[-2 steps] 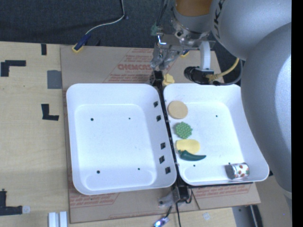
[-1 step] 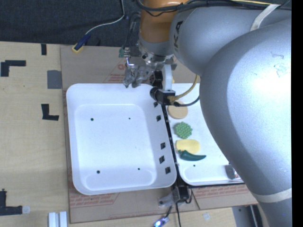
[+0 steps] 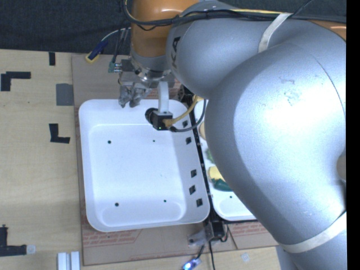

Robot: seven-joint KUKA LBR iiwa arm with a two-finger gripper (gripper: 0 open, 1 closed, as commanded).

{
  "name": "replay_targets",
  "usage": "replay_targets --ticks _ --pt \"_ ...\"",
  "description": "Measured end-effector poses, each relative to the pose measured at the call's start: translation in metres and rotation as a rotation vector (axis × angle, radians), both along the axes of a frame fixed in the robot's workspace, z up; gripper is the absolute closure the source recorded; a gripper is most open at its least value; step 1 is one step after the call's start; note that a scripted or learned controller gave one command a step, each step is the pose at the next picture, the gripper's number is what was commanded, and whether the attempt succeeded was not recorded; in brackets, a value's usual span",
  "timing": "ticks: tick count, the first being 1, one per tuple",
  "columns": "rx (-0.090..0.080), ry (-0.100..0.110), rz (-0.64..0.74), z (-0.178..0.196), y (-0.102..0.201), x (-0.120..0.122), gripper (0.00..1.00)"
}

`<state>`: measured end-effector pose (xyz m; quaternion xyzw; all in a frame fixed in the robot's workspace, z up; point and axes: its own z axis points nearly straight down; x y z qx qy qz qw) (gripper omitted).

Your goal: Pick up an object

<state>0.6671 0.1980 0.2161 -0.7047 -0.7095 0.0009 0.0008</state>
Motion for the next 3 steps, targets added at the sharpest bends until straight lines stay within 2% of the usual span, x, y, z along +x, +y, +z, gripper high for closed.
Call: replay_targets --ticks 1,2,3 --pt "0.003 -0.014 -0.004 0.126 -0.008 0.0 1.0" --pt "0.004 -0.015 -0.003 0.243 0.002 -0.009 1.0" --pt "0.004 -0.006 0.0 0.324 0.038 -0.067 1.0"
